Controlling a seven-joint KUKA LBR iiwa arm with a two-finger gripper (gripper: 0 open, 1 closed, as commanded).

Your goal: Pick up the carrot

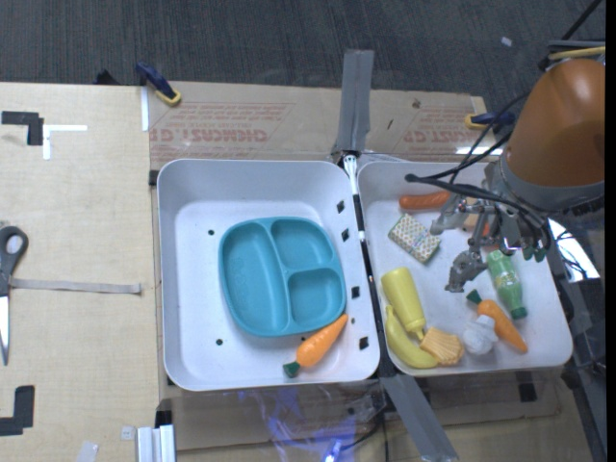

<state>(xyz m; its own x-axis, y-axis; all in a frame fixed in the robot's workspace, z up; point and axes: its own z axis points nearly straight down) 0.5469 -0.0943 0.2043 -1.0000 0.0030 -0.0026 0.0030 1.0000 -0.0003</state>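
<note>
An orange carrot (322,344) with a green stub lies in the left bin (183,258), at its front, resting against the front rim of the teal divided plate (282,274). A second, smaller carrot (503,324) lies in the right bin (549,349) near its front right corner, beside a green bottle (504,280). My gripper (458,248) hangs over the middle of the right bin, left of the green bottle and up-left of the smaller carrot. It is open, with nothing between its fingers.
The right bin also holds a yellow bottle (404,297), a banana (408,347), a sausage (423,201), a patterned block (415,237), a white lump (478,336) and a tan waffle piece (443,345). Scissors (9,258) lie on the bench at far left.
</note>
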